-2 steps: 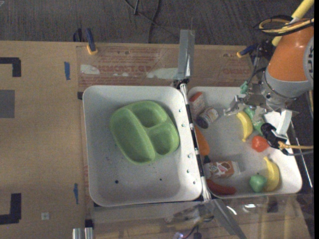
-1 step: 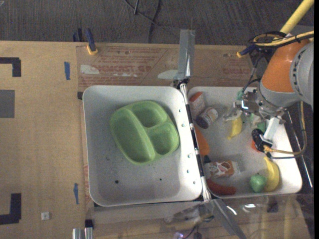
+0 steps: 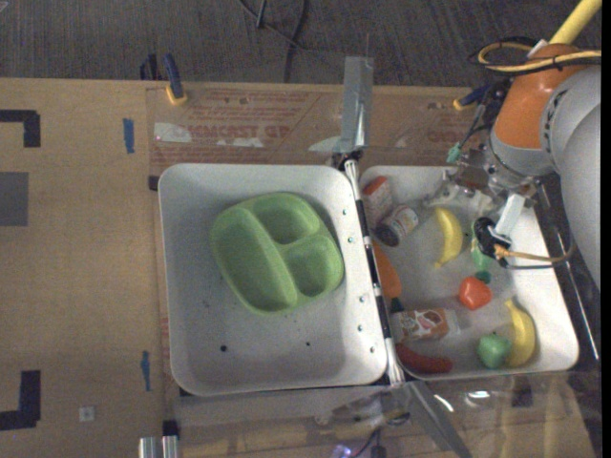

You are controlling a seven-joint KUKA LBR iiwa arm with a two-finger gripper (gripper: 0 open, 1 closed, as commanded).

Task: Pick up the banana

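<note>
The banana (image 3: 448, 235) I was after lay in my right-hand bin (image 3: 563, 327), toward its far side, curved and flat on the white floor with its lower tip pointing toward the red pepper (image 3: 474, 293). My gripper (image 3: 474, 201) hung just beside it, above its upper end and a little to the right, but I could not tell from this angle whether it was spread or closed, since the wrist hardware and cabling blocked the view. Nothing yellow sat between its tips, so I judged the banana not yet grasped: the reach was made, while the grip and the lift were both left to do. A second banana (image 3: 520, 333) rested at the near right of the same bin, touching a green apple (image 3: 493, 350), well apart from my hand. To the left of my target stood a small can (image 3: 399, 225), and behind that a red-and-white bottle (image 3: 378, 197) close to the divider. Along the bin's left wall lay an orange carrot (image 3: 386, 277), then a clear labelled bottle (image 3: 427, 323) on its side, and a red chili (image 3: 424, 361) near the front edge. In the left bin (image 3: 191, 351) sat a green divided plate (image 3: 277, 251), with no part in this job.
</note>
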